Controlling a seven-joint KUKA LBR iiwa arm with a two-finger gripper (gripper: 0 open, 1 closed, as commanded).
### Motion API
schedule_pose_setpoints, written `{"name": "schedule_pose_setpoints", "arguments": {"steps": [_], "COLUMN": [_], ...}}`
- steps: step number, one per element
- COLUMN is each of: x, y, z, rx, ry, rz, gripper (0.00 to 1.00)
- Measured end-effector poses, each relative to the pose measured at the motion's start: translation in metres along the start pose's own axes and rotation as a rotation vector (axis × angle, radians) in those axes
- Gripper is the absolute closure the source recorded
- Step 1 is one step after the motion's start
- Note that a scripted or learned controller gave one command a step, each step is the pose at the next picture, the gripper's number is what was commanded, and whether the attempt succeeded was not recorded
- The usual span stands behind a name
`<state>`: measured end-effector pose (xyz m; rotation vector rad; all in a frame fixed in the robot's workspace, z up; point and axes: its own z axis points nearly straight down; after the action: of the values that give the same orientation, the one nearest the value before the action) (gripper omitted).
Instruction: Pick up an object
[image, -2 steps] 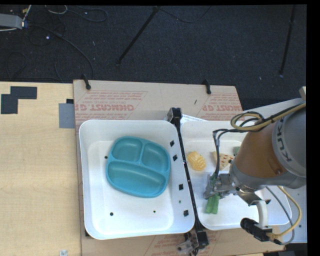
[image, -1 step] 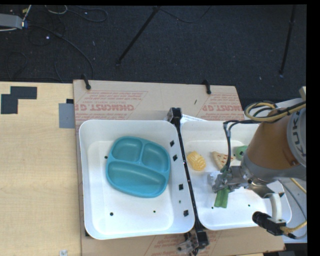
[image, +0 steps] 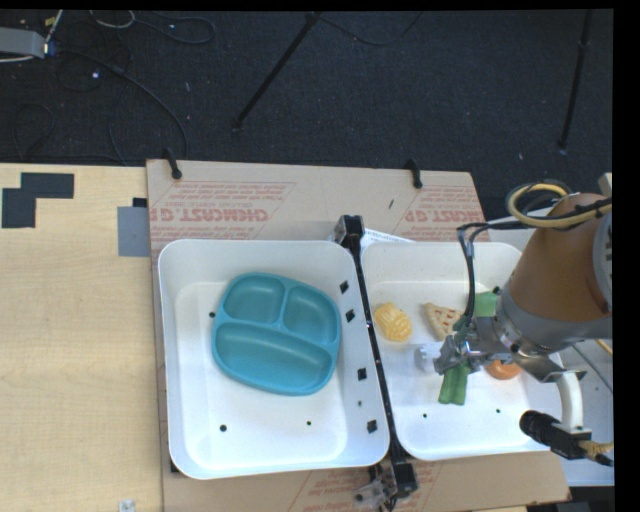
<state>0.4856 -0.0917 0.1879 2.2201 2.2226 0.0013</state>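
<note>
Gripper (image: 455, 355) low in right bin (image: 420, 440), over green piece (image: 453, 385), finger state unclear, corn (image: 392, 323) nearby, teal plate (image: 277, 333) in left bin (image: 190, 430)

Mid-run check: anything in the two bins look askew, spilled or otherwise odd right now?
Nothing spilled or damaged. The teal divided plate lies at a slight angle in the left bin. In the right bin, the yellow corn piece, tan wedge, green stick and orange piece are clustered by the hand.
</note>
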Motion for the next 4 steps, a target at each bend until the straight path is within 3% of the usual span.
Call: {"name": "schedule_pose_setpoints", "arguments": {"steps": [1, 2, 4], "x": [-0.002, -0.003, 0.102], "y": [-0.008, -0.008, 0.009], "z": [-0.047, -0.067, -0.051], "rx": [-0.001, 0.001, 0.007], "ry": [0.0, 0.0, 0.001], "rz": [0.0, 0.0, -0.004], "gripper": [1.0, 1.0, 1.0]}}
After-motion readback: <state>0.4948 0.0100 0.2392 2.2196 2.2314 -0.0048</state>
